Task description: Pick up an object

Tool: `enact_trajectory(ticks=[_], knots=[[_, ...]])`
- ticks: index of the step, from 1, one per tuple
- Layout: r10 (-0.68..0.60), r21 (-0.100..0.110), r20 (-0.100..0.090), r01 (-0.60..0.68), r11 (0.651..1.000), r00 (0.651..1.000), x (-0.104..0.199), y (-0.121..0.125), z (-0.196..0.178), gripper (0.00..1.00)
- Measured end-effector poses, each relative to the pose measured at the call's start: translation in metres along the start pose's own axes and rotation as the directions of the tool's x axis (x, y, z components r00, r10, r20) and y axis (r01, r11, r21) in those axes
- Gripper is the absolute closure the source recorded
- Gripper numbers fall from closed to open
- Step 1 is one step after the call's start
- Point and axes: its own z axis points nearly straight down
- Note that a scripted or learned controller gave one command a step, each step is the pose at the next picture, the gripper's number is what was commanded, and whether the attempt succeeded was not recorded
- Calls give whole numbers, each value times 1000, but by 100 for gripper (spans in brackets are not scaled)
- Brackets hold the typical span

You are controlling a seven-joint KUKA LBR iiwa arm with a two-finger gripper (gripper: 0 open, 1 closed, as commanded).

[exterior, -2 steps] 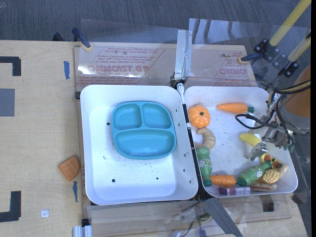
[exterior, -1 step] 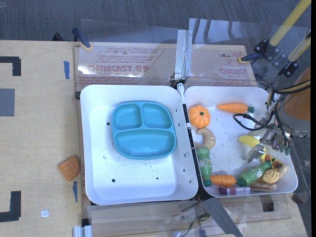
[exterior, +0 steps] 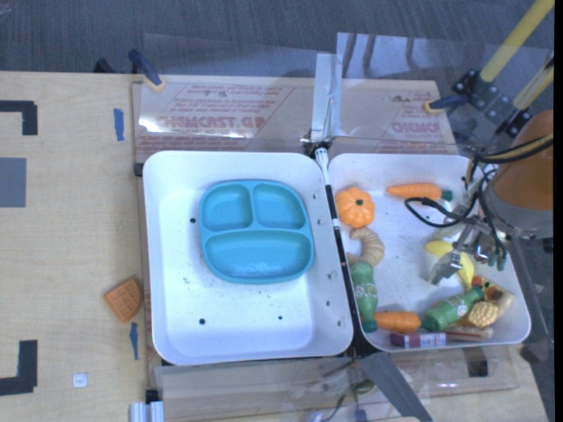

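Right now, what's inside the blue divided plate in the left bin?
Nothing visible: the blue divided plate shows three bare compartments. The left bin floor beneath it is covered, so I can't tell what's under it.

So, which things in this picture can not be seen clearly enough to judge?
- Gripper, camera view: small and tangled with cables; whether it holds anything cannot be told.
- Yellow item beside it: partly covered by the gripper, shape unclear.
- Toys in the right bin's lower right corner: piled together, too small to name.
- Arm: cut off by the right edge.
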Motion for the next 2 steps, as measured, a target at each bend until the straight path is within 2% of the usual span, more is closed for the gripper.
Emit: enact_trajectory(ticks=[1,2], knots=[[34,2,-14,-34,999,999,-60,69,0,0],[51,3,-4,-51,999,999,-43,-11,-31,0]])
